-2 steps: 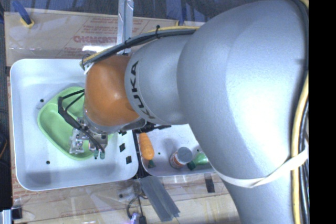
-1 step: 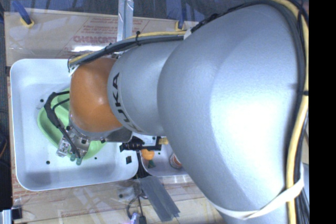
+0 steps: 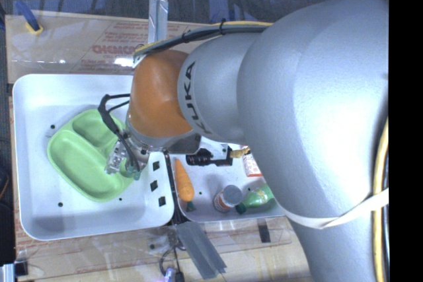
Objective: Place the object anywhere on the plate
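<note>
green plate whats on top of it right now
The gripper sits over the right edge of the green plate in the left bin. The rest of its surface looks bare. The arm covers the plate's upper right part.

The bench (image 3: 86,49) carries a left white bin (image 3: 39,208); a right white bin (image 3: 205,213) sits touching the left bin's right side; brown printed cardboard lies behind the left bin.

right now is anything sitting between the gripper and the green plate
Nothing visible does. The gripper hangs right over the right edge of the green plate in the left bin. The carrot and bottle lie off in the right bin.
</note>
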Robot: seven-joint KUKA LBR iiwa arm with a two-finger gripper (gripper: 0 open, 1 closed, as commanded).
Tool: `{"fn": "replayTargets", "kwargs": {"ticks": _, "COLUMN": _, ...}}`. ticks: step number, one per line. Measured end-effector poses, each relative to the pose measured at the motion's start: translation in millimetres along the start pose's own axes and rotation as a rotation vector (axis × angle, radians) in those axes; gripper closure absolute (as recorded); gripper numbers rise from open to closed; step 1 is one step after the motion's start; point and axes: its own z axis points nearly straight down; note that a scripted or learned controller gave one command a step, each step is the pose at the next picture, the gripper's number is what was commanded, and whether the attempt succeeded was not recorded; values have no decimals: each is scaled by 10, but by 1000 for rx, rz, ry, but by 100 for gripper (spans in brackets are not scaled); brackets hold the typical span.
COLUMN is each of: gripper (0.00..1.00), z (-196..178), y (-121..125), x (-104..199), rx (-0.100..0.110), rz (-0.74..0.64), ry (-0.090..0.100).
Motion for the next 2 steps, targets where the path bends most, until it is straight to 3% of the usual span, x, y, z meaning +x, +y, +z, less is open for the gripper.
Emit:
{"fn": "replayTargets", "kwargs": {"ticks": 1, "gripper": 100, "z": -1050, "y": -214, "x": 415, "rx": -1, "rz": -30, "ry": -1}}
{"fn": "replayTargets", "kwargs": {"ticks": 2, "gripper": 100, "z": -1037, "y": 560, "x": 787, "rx": -1, "rz": -130, "ry": -1}}
